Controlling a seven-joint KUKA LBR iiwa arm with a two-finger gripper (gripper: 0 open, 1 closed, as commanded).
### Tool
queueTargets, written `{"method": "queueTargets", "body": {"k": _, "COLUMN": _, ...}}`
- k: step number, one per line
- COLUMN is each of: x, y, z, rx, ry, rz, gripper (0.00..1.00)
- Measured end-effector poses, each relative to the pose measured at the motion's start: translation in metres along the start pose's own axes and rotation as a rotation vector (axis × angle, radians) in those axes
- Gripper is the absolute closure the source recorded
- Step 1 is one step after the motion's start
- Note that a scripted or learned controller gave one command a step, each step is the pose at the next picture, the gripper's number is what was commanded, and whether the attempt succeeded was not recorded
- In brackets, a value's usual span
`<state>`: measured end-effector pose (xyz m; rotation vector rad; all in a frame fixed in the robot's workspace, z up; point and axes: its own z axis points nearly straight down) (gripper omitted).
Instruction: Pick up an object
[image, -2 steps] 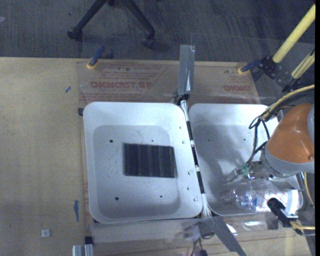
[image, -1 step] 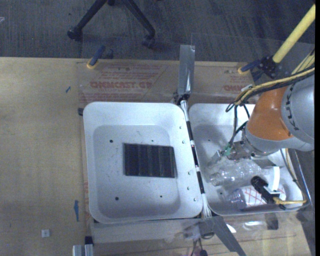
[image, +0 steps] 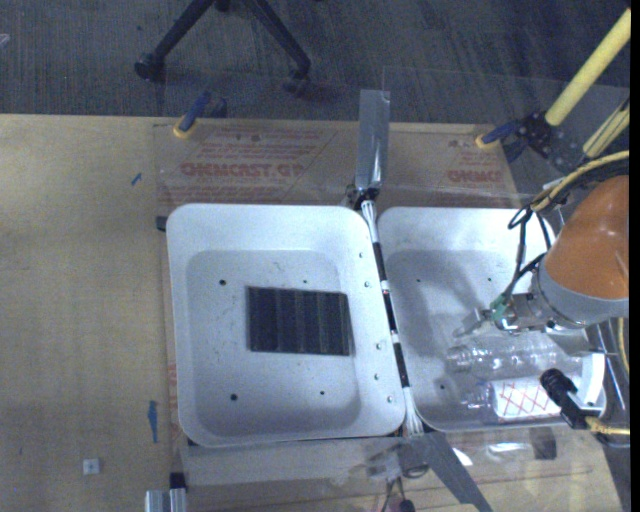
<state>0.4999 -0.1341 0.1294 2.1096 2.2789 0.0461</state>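
Two shallow white plastic bins sit side by side on the pale wooden desk (image: 80, 300), and beyond its far edge we see dark carpet and the black legs of a stand (image: 225, 30). The left bin (image: 200, 240) carries a dark ribbed rectangular panel (image: 299, 320) near its middle. In the right bin (image: 430, 240), a clear plastic bottle with a red-checked white label (image: 505, 385) lies on its side along the near edge, toward the near right corner. The grey arm with its orange band (image: 595, 250) reaches in over that bin's right edge. We place the claw (image: 500, 318) just above the bottle; whether it touches or grips it, we cannot tell.
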Motion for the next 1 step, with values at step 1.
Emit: {"method": "queueTargets", "body": {"k": 1, "x": 0.0198, "y": 0.0054, "z": 0.0297, "rx": -0.021, "ry": -0.014, "rz": -0.107, "gripper": 0.00}}
